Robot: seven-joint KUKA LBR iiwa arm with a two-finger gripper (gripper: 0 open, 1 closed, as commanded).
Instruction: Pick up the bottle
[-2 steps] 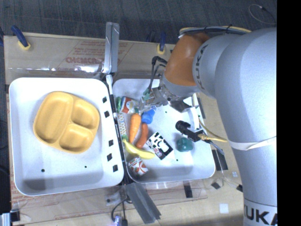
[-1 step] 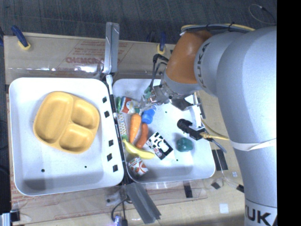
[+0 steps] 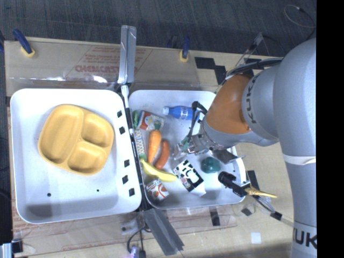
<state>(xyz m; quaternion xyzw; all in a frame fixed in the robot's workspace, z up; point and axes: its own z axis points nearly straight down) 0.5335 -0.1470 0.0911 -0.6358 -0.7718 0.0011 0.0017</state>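
Near right bin's (image 3: 161, 97) far wall: clear bottle (image 3: 179, 112), blue label, lying flat; end effector (image 3: 193, 142) state unclear.

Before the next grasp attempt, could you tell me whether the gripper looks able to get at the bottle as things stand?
Probably yes: the bottle lies on its side, uncovered, at the right bin's far edge, close to the gripper.

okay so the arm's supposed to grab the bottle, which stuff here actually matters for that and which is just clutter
Belongs to the job:
- bottle, lying at the back of the right bin
- gripper, over the right bin, in front of the bottle

Just lying about:
- carrots
- banana
- black-and-white carton
- dark green object
- yellow divided tray in the left bin
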